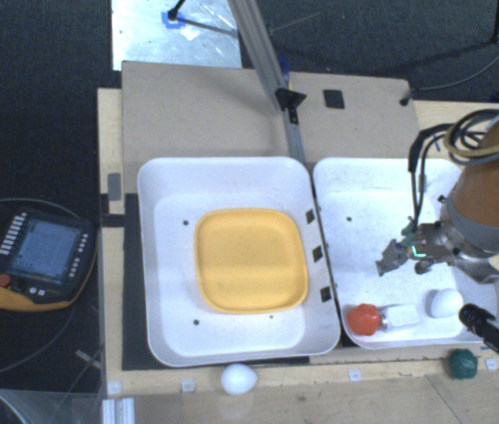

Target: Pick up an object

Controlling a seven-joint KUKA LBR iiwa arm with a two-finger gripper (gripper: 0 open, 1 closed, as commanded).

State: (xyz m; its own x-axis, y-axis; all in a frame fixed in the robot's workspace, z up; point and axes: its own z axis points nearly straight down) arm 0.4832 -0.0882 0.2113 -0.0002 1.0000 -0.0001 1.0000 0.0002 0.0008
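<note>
The gripper (399,259) hangs over the right white bin (355,201); I cannot tell its state. Near the front wall lie a red rounded object (365,318), a white block (402,315) and a white ball (444,303) — probably light, smooth, apt to roll — best pinched across the middle.

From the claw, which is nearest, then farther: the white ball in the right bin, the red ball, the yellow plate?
Measured from the claw:
1. White ball, right bin, front right.
2. Red ball, right bin, front left corner.
3. Yellow plate, middle of the left bin.
</note>
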